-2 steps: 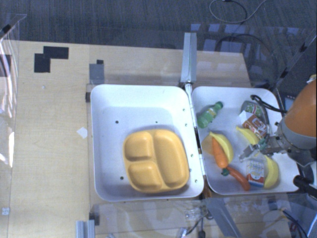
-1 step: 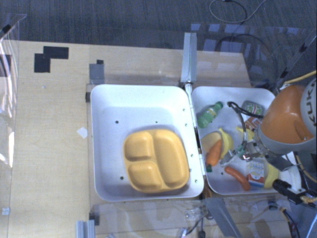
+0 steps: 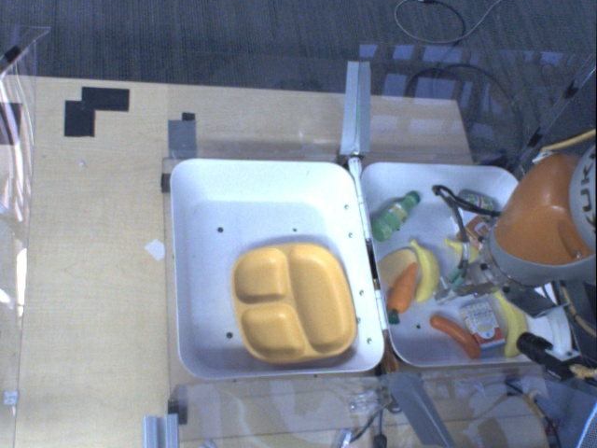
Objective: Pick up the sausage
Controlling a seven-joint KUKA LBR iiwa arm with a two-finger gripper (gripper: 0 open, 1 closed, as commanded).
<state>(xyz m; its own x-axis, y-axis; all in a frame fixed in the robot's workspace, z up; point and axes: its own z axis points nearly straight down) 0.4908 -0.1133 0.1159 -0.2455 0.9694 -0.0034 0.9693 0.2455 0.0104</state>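
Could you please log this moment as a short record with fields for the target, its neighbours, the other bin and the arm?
target: sausage, lying near the front of the right bin
neighbours: carrot, banana, green bottle
left bin: yellow divided tray
arm: gripper above the right bin, sausage not held

Pale wooden bench [image 3: 93, 250], dark grey carpet [image 3: 187, 17], loose cable [image 3: 429, 17]
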